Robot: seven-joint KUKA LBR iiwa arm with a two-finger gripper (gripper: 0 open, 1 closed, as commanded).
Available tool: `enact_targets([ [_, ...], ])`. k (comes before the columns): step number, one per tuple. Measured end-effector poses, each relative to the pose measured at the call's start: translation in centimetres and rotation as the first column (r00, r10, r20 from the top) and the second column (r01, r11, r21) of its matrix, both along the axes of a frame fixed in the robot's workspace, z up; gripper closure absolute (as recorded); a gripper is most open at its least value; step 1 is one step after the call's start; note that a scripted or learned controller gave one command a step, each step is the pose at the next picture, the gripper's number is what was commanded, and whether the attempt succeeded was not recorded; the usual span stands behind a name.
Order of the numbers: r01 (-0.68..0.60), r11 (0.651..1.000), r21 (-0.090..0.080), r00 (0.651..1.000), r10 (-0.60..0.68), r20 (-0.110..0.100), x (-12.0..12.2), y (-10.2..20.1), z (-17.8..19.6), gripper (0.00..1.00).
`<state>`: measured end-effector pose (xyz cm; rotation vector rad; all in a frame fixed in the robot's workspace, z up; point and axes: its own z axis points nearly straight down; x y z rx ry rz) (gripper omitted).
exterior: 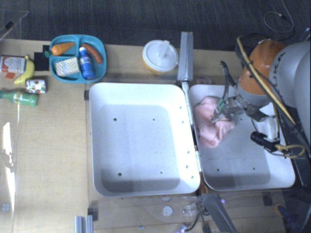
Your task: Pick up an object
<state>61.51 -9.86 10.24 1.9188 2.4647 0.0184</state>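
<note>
A crumpled pink soft object [208, 124] lies in the right white bin [243, 171], against its upper left side. My gripper [224, 111] reaches in from the right and is down at the pink object's upper right edge, touching or just over it. The grey arm with its orange band [257, 67] looms above the bin's right side. The gripper's tip is small and partly hidden by cables.
The left white bin [141, 178] sits beside the right one, with a metal rail [185, 57] rising between them. Behind the bins stand a white lidded cup [160, 56] and a blue divided tray [77, 58] of toy food. A banana [25, 71], a can [36, 86] and a green bottle [19, 98] lie at far left.
</note>
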Motion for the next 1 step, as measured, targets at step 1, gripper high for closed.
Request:
enact_targets([
  [1,-0.134,0.991,0.0,0.991,0.134,-0.015,5.08,0.03,8.02,1.0],
])
